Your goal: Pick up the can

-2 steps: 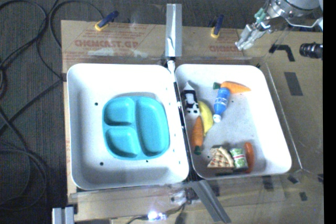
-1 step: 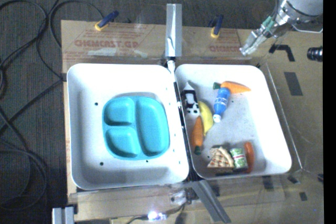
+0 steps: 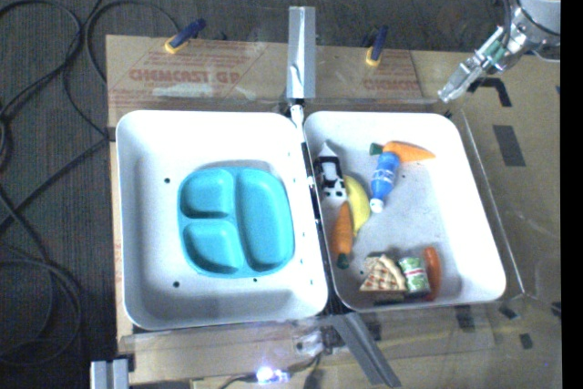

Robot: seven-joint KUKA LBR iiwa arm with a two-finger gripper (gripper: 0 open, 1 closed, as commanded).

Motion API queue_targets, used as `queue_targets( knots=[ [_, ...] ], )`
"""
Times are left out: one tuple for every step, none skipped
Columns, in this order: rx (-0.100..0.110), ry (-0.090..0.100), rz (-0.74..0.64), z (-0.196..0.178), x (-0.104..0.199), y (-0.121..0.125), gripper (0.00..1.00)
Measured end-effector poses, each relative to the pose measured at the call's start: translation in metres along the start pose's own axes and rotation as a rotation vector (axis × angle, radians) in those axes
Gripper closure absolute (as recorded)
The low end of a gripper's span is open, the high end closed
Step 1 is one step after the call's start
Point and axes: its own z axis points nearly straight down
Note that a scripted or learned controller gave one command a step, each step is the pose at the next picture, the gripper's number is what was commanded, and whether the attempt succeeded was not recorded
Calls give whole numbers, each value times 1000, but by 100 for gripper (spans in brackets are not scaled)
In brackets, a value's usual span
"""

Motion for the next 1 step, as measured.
queue_targets(
  knots=[
    [-1, -3, 0, -10, 0, 1, 100]
  ],
)
